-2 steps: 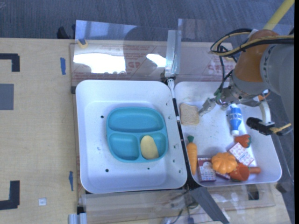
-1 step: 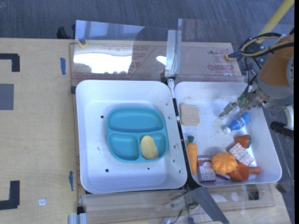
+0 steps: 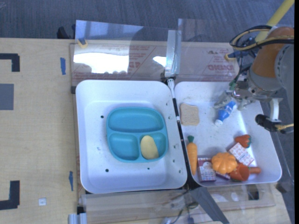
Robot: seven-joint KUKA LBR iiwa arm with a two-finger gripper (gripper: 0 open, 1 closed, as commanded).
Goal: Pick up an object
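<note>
- The right-hand shallow white bin (image 3: 273, 169) is my landmark; the grey arm's hand (image 3: 237, 96) hangs over its far right corner.
- Just below the hand, a small blue-and-white bottle (image 3: 224, 112) lies tilted on the bin floor, probably the chosen object.
- Whether the hand is apart or together I cannot tell.
- Near the bin's front wall, an orange toy pumpkin (image 3: 224, 162) sits heaped with other toys, likely harder to single out.

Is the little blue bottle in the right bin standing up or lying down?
Lying down: the blue bottle rests slanted on the right bin's floor, under the pincer.
</note>
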